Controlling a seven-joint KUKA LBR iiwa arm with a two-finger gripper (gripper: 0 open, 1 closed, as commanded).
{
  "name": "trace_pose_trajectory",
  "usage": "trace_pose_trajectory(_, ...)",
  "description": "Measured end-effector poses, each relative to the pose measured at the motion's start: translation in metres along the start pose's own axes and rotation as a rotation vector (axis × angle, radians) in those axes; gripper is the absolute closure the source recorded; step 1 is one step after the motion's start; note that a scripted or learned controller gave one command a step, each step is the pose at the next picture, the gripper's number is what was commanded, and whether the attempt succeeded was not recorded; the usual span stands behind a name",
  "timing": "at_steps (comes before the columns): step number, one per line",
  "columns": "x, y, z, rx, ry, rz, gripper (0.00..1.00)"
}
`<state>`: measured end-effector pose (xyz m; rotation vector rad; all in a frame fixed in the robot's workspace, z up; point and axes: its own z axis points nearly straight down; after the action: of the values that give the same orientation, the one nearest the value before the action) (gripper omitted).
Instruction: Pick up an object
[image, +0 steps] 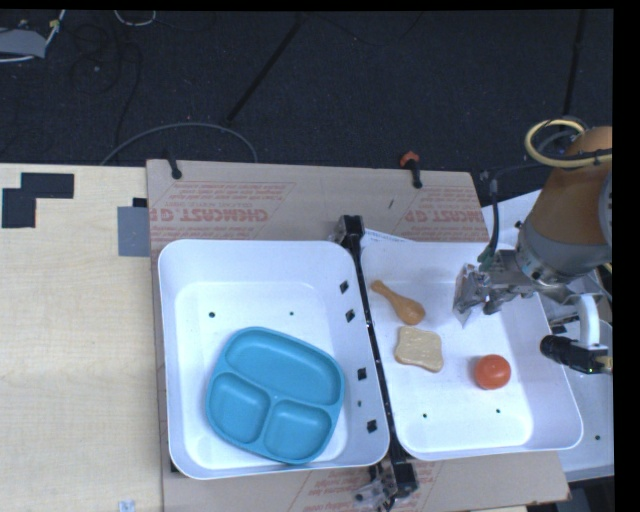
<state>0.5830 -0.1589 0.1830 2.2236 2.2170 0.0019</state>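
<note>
In the right bin (560, 425), a wooden spoon (398, 300), toast (419, 349) and tomato (492, 372) are crowding the middle; floor along the near edge is lying open.

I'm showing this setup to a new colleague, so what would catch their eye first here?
Probably the big blue divided plate, which lies in the left bin. Next, the right bin holds a red tomato, a slice of toast and a small wooden spoon. The gripper hangs over that bin's upper right part, apart from all three.

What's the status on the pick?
Tool above right bin, nothing held. Tomato, toast, wooden spoon lie loose. Path unobstructed.
</note>
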Motion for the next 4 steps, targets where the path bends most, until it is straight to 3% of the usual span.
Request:
trace_pose_trajectory(1,-0.001,0.001,-0.051,-0.001,0.0,-0.004,1.0)
trace_pose_trajectory(4,0.165,-0.056,-0.055,0.008,0.003,-0.008,1.0)
